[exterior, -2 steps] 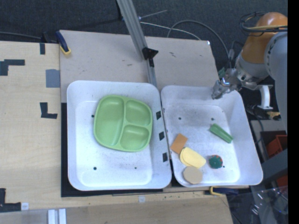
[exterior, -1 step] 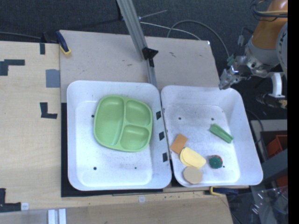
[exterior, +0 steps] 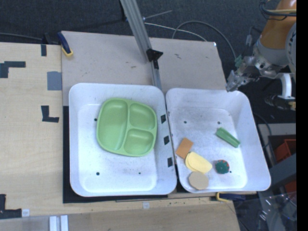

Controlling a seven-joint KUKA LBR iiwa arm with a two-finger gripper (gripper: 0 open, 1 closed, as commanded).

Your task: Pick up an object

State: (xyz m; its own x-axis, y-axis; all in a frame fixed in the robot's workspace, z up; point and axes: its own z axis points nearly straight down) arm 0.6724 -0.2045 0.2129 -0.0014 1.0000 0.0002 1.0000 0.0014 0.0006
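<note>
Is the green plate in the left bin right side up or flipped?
Right side up: the green plate lies flat in the left bin with its three hollow compartments facing up.

a green divided plate [exterior: 127, 127] lies in the left white bin [exterior: 79, 143], well apart from the fingers, far to their lower left.

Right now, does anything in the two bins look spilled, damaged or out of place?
Nothing stands out. The green divided plate lies flat in the left bin. In the right bin, the orange piece, yellow piece and tan disc crowd together, touching. The end effector is outside the bins.
</note>
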